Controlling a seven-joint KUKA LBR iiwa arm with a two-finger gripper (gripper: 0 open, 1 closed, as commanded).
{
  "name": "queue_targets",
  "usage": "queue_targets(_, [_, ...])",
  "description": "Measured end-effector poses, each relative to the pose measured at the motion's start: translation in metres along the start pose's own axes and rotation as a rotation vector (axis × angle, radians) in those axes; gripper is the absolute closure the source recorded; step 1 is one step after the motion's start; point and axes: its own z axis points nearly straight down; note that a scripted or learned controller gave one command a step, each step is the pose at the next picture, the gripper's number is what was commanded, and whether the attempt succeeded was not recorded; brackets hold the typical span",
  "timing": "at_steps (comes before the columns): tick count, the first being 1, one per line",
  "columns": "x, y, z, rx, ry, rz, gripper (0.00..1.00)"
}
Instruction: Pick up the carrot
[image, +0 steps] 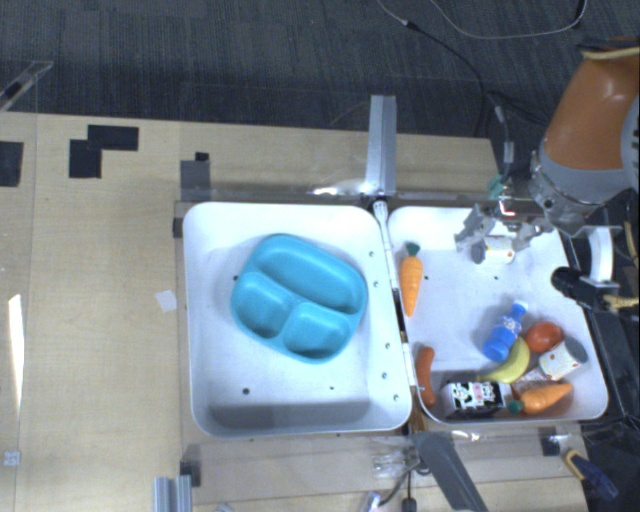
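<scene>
The bench (100, 300) carries two white bins side by side; the left bin (215, 400) holds a blue divided plate (298, 297), while the grey and orange arm (590, 120) reaches over the right bin (450, 310) from its far right corner. The gripper (497, 243) hangs above the far part of the right bin with its fingers spread and nothing between them; the carrot (410, 282) lies well apart from it, lengthwise against the bin's left wall, green top pointing away; a banana (508, 366), a blue bottle (504, 334) and other small items cluster in the near right corner.
</scene>
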Motion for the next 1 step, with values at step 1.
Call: queue_targets(1, [0.0414, -0.0140, 0.0649, -0.001, 0.000, -0.322, 0.00])
